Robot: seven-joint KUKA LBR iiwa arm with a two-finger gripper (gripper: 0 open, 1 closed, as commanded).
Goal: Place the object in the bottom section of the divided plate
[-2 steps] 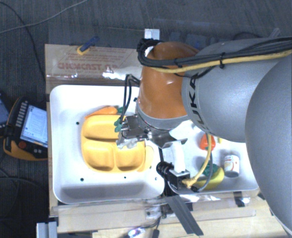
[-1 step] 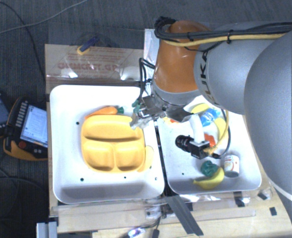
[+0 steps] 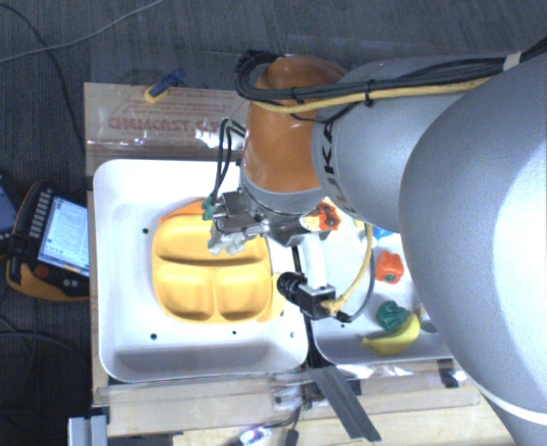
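A yellow divided plate (image 3: 188,291) lies in the left white bin (image 3: 124,277). It has one wide section at the top and two smaller ones side by side at the bottom, and those two hold nothing. My gripper (image 3: 228,235) hangs over the plate's upper section near its right side, below the orange wrist band (image 3: 282,156). The arm hides the plate's top right part. I see no object in the gripper.
The right bin (image 3: 384,365) holds a yellow banana (image 3: 392,340) with a green piece (image 3: 389,316) on it, an orange-red pepper (image 3: 389,266) and a small red-orange item (image 3: 327,216). The arm covers most of that bin. A teach pendant (image 3: 55,244) lies left of the bench.
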